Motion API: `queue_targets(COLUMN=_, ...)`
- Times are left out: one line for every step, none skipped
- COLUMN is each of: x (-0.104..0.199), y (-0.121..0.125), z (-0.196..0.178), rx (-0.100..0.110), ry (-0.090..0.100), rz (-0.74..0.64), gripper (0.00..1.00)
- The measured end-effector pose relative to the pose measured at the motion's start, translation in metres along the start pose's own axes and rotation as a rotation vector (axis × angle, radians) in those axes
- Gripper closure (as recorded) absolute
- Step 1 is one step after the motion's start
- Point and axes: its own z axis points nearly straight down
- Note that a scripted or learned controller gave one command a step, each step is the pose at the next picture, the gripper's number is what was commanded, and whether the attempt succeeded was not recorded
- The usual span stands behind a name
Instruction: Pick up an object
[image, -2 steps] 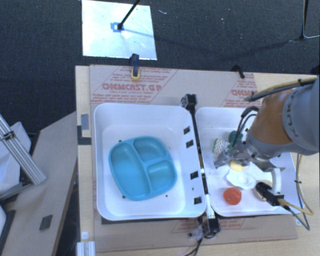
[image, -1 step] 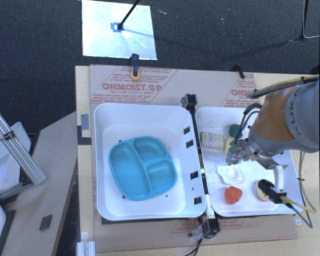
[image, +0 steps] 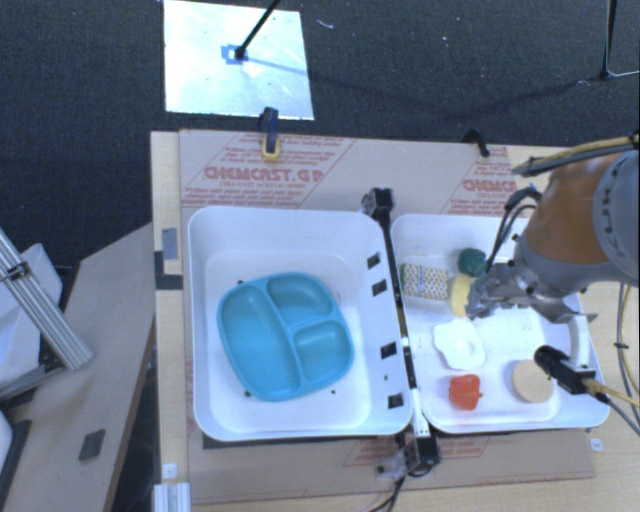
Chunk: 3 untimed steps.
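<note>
Partly hidden by the arm (image: 575, 225), the tool (image: 482, 300) overlaps a yellow object (image: 460, 295); grip unclear.

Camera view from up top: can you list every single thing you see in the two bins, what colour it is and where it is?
Shallow white plastic bins: two, white, side by side on the bench.
Blue plastic divided plate: one, light blue, middle of the left bin.
Speckled flat packet: one, pale with coloured dots, upper left of the right bin.
Dark green round lump: one, green, top of the right bin.
Pale yellow piece: one, yellow, beside the gripper.
White fried-egg shape: one, white, middle of the right bin.
Small red-orange block: one, red-orange, near edge of the right bin.
Tan round disc: one, tan, lower right corner.
Gripper: one, grey, low over the right bin.
</note>
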Motion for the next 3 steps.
queue_targets(x=-0.002, y=0.005, z=-0.044, rx=-0.001, ry=0.0, rz=-0.002, gripper=1.0)
queue_targets(x=-0.003, y=0.007, z=-0.068, rx=0.001, ry=0.0, rz=-0.003, gripper=1.0)
queue_targets(x=0.047, y=0.014, z=-0.062, rx=0.003, ry=0.003, rz=-0.008, gripper=1.0)
